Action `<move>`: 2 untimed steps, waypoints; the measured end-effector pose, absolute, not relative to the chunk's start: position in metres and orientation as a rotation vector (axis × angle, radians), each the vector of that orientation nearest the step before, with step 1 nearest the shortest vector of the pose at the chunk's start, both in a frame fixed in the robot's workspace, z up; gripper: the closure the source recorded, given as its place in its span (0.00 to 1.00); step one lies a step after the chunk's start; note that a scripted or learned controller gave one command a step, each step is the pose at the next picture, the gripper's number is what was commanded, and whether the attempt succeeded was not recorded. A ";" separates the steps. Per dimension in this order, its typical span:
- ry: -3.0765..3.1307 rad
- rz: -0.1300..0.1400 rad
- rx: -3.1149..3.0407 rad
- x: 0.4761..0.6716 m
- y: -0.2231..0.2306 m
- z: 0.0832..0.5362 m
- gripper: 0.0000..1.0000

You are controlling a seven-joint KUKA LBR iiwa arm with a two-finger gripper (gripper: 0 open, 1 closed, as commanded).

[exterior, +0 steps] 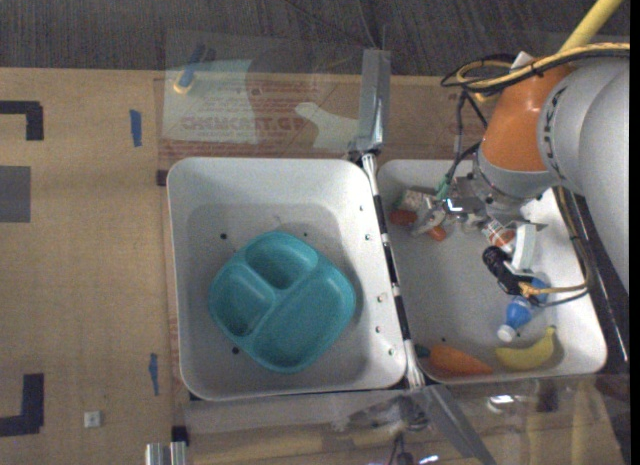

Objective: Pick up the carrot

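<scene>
Since the gripper (437, 215) is hung low over the upper left part of the right bin (590, 333), well apart from the carrot (458, 359), this gets read as the approach step. How wide it's open can't be made out tbh, and nothing is visibly held. A couple of small reddish bits (402, 217) are seen just beside it, but those aren't the target.

Further out, a small blue and white bottle (513, 321) and a banana (527, 351) are found toward the lower right of that bin. The carrot is tucked against the bottom wall near the lower left corner, just left of the banana. Its long axis is laid roughly left to right across the frame, dipped a touch on the right, with the thinner end apparently pointed at the banana.

So the next move is judged to be a swing down-frame, wrist turned so the carrot gets pinched across its short side. A teal divided plate (283, 300) is sat in the left bin (190, 193), out of the way.
</scene>
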State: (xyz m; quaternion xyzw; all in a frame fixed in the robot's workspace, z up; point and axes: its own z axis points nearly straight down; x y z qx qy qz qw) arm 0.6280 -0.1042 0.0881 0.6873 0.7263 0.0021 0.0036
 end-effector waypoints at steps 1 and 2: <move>2.275 0.011 2.151 0.629 -0.104 0.100 1.00; 2.159 -0.001 2.285 0.541 -0.040 0.185 1.00</move>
